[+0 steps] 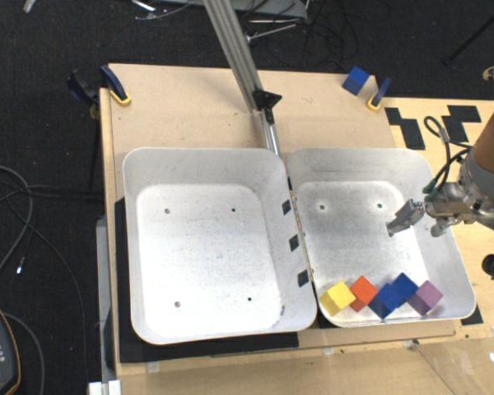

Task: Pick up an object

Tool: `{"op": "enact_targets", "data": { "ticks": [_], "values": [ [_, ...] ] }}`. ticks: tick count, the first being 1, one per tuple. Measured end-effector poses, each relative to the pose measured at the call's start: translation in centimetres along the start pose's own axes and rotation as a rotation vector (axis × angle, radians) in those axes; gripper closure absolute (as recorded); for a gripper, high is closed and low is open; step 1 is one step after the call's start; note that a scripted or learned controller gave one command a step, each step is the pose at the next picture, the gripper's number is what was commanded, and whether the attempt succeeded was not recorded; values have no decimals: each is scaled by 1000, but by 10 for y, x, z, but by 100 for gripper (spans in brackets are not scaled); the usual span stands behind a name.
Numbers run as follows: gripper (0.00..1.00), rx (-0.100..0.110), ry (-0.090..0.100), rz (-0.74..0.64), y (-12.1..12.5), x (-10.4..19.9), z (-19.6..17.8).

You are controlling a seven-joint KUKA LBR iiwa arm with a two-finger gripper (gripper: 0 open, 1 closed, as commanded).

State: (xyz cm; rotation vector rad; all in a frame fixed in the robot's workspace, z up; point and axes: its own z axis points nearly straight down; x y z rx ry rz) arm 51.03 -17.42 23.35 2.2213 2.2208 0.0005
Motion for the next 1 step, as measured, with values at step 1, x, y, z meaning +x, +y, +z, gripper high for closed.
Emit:
{"op": "enact_targets", "data": {
  "ticks": [1],
  "values": [
    [0,8,2,1,8,-3,119]
  ]
}}
